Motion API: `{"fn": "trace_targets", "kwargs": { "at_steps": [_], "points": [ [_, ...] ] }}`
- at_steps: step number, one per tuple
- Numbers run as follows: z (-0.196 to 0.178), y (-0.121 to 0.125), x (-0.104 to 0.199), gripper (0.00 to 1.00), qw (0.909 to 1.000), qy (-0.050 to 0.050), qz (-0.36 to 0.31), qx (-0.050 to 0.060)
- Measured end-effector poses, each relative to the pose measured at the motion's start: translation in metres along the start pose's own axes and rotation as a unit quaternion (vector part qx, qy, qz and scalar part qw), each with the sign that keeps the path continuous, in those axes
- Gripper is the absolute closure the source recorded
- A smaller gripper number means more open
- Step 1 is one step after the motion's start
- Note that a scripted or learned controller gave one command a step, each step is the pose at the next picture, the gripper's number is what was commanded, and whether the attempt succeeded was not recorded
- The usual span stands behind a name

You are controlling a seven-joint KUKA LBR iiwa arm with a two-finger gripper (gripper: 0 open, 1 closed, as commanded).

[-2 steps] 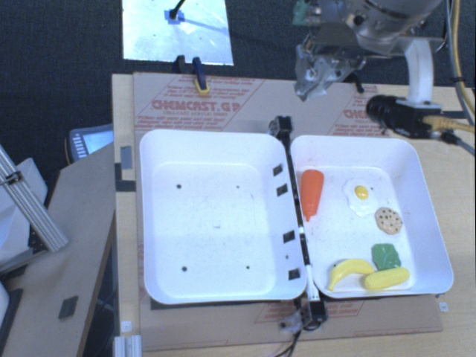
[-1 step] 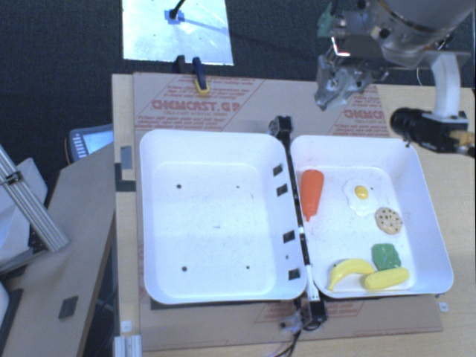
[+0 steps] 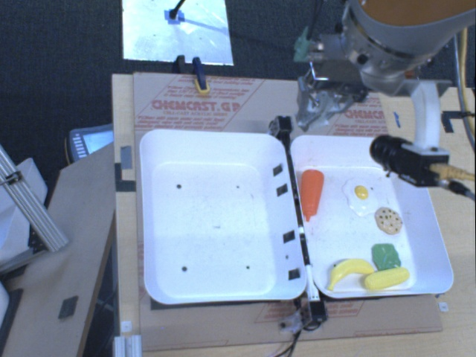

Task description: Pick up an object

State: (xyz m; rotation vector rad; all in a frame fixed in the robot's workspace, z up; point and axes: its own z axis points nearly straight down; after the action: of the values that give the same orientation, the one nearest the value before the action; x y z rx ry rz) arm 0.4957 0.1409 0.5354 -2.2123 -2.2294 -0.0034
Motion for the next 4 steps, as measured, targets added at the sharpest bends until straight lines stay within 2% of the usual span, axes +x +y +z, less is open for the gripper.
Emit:
{"fn": "trace_targets", "kwargs": {
  "at_steps": [2, 3, 4],
  "points": [
    [0.0, -0.008, 0.016, 1.0, 1.0, 0.0, 0.001, 0.0],
    [-0.011, -0.007, 0.016, 1.0, 1.0, 0.0, 0.0, -0.001],
    [0.001, -0.009, 0.018, 1.0, 1.0, -0.001, 0.001, 0.0]
  ]
}}
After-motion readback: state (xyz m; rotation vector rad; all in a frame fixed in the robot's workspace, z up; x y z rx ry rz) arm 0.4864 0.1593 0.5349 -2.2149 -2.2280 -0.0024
